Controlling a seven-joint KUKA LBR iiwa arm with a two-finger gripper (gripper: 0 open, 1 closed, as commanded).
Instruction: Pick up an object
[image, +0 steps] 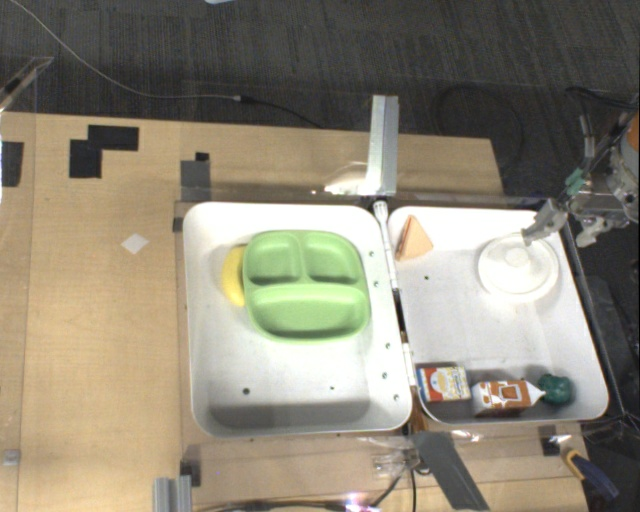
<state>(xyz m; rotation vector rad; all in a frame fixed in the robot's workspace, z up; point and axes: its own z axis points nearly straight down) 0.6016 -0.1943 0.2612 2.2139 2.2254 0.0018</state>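
White bins: two on the bench (90, 300), left bin (210, 330) and right bin (470, 330) side by side.
End effector (545, 222): at the right bin's far right edge, tip just over the clear lid's rim — whether it is wide or narrow I cannot tell.
Candidate things: clear round lid (516, 267), orange wedge (412, 240), small red-and-white carton (443, 383), brown carton (503, 396), dark green lump (556, 390); green divided plate (303, 283) over a yellow piece (233, 277) in the left bin.
Handling: lid looks light, thin, slippery and flat — I judge its rim the only purchase. Cartons seem stiffer, better taken across their narrow sides.
Writing: carton prints too small to read.
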